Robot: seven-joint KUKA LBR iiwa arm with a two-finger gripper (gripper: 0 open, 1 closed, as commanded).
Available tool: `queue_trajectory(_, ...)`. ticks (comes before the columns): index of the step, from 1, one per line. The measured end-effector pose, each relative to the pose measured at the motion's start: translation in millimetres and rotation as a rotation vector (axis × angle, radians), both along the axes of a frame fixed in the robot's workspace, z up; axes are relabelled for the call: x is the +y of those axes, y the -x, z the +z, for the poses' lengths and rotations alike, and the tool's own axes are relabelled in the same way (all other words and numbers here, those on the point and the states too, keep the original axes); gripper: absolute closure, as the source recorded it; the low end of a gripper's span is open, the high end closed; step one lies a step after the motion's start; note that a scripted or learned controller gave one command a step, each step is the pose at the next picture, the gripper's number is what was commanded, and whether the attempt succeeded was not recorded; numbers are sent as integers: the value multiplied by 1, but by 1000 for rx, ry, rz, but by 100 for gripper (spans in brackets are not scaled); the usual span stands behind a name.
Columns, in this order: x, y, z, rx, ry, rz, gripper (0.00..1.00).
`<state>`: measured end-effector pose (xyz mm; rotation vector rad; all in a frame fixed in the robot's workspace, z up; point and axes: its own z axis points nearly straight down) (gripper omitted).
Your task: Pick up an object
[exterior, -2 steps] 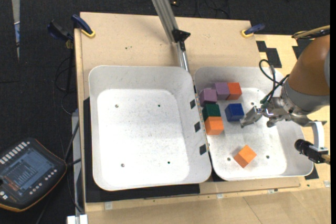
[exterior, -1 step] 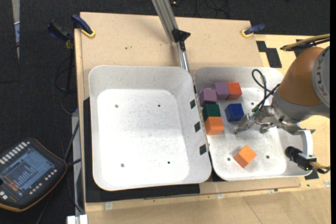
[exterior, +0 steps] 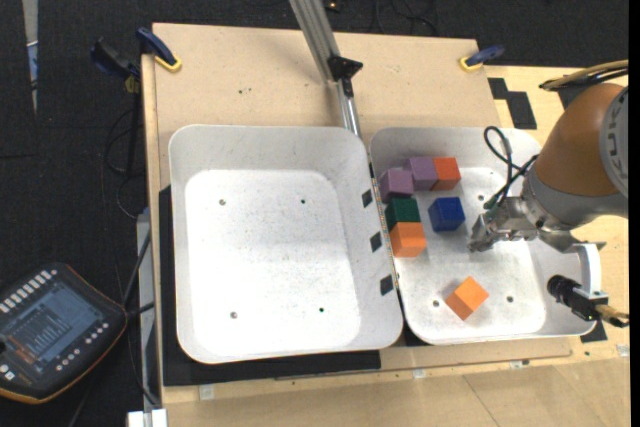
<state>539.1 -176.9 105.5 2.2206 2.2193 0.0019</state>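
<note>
Arm reaching in from the right, wrist bent low

The grey arm (exterior: 560,205) enters at the right edge, its orange band (exterior: 590,140) uppermost, and bends down and leftward. The tool (exterior: 483,235) sits at its low end, pointing left; its tips are too small and blurred to read.

Even, bright overhead light; the white bins (exterior: 270,245) glare mildly, washing out their rims. Shadows are soft and short. The dark floor (exterior: 70,115) toward nine o'clock looks murky, perhaps underexposed.
</note>
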Motion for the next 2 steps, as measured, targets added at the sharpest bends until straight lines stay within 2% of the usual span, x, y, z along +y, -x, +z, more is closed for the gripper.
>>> queue_trajectory(1, -3, -4, 63, -5, 2, 3, 100)
queue_trajectory(2, -5, -4, 107, -4, 2, 3, 100)
